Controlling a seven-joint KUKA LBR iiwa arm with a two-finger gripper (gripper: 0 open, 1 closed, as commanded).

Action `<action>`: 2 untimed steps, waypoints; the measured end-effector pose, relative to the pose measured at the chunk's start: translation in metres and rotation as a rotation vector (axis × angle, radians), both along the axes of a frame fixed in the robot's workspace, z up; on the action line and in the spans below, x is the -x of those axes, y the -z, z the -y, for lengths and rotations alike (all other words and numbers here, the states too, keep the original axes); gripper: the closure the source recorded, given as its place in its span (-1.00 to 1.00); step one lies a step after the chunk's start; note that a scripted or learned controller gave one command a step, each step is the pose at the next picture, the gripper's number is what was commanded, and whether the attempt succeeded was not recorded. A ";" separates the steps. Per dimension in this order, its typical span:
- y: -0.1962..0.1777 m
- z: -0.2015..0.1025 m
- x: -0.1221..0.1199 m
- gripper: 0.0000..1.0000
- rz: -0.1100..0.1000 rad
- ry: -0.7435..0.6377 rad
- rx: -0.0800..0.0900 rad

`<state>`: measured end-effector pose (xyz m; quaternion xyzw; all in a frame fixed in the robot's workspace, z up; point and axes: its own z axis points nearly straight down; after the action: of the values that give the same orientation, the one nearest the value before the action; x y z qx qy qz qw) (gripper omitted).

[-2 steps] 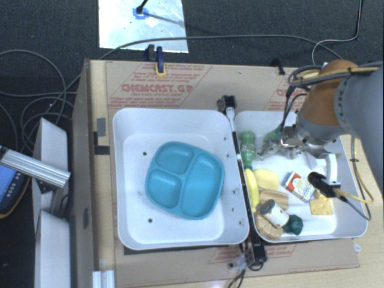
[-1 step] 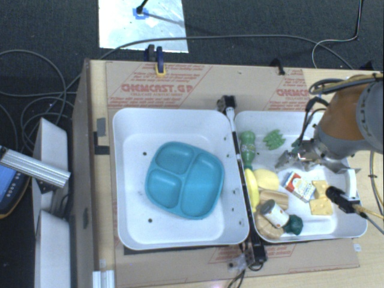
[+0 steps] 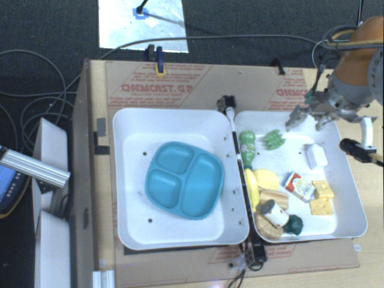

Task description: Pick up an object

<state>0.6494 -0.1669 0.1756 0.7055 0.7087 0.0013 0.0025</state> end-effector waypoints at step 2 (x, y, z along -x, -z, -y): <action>0.091 -0.052 -0.010 -1.00 -0.004 0.000 -0.001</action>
<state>0.6597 -0.1145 0.0846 0.7054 0.7088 0.0004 0.0006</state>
